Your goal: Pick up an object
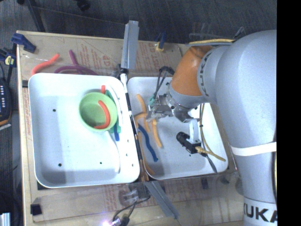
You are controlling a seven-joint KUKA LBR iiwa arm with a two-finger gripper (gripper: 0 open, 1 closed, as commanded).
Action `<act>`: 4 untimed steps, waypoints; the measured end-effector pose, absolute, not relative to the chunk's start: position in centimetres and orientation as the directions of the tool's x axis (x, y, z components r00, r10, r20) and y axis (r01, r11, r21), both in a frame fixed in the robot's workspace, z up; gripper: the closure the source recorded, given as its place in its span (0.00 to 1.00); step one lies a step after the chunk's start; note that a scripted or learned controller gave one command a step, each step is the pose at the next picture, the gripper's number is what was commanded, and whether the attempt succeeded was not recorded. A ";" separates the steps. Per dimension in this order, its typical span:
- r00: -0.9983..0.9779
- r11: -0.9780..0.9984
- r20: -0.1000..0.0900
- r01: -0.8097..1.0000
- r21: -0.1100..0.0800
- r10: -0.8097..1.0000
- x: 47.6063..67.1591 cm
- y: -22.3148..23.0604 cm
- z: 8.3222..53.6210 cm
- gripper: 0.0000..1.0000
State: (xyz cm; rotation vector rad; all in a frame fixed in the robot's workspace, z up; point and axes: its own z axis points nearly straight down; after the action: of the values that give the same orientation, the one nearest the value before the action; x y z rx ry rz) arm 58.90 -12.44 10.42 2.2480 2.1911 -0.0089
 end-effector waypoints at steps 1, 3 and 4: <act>-0.269 0.269 0.000 0.963 0.001 0.963 65.7 -8.5 20.5 1.00; 0.144 -0.144 -0.010 0.990 0.008 0.990 63.6 -10.6 9.7 0.00; 0.138 -0.137 -0.005 0.990 0.004 0.990 63.6 -10.2 10.6 1.00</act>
State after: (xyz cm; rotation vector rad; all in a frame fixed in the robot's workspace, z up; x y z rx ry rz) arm 63.59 -10.23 10.60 2.3645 2.0589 -0.0010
